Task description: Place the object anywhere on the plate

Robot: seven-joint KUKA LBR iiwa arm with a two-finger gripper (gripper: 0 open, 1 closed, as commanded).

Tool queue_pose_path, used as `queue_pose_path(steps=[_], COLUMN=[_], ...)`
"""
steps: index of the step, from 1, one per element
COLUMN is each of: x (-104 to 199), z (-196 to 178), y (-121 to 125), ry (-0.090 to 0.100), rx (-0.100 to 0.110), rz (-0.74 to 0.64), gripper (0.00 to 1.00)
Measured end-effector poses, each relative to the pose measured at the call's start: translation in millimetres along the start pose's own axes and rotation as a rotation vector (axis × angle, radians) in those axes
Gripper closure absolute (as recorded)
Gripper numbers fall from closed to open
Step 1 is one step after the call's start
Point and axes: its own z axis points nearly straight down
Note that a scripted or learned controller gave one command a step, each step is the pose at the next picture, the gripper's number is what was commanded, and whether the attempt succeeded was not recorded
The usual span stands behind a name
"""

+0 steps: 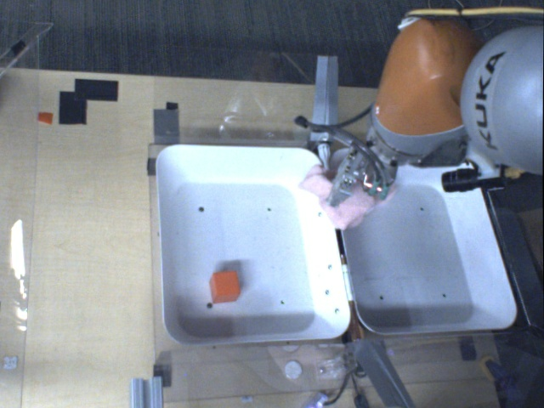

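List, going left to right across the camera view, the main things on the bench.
Black markers → left bin → orange block → pink object under the claw → right bin.

Cube in left bin, near its front-left corner. Plate lies across the divide between the bins, at the back. Gripper over plate. Right bin beside.
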Motion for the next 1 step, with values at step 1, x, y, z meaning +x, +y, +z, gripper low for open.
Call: queue_pose_path(steps=[1], x=[44.5], z=[2.4], y=[21.6], ry=[0.000], rx=[-0.001], rz=[-0.397], gripper=[1.00])
